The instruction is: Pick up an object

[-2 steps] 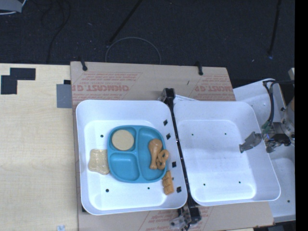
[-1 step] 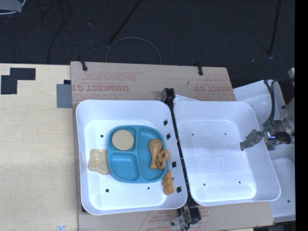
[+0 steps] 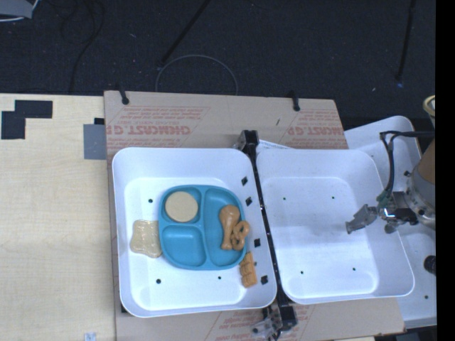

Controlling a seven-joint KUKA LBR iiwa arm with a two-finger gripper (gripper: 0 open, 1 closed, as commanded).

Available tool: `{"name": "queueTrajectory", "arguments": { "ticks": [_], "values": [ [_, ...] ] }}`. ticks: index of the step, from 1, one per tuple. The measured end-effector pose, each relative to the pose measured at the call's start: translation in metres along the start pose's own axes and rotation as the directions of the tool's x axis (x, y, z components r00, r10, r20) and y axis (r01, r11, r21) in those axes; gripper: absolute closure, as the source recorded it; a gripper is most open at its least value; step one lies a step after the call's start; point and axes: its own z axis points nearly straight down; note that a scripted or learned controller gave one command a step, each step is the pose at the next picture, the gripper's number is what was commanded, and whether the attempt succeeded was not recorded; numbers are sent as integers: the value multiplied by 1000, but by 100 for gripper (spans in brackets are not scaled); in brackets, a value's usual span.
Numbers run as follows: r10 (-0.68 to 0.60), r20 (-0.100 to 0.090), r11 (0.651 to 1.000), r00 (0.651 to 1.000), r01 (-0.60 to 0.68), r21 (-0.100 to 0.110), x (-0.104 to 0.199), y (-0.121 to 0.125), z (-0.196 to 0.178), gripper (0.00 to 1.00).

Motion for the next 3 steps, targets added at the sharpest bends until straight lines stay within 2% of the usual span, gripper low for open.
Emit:
{"name": "queueTrajectory", "arguments": {
  "ticks": [1,2,3],
  "values": [
    [0,-1,1000,1000,0,3,3,-3,64,0],
    [0,2,1000,1000,0,-4,4,-3,106,0],
    [4,2,1000,1000,-4,-6,2,-2,94,100]
  ]
}}
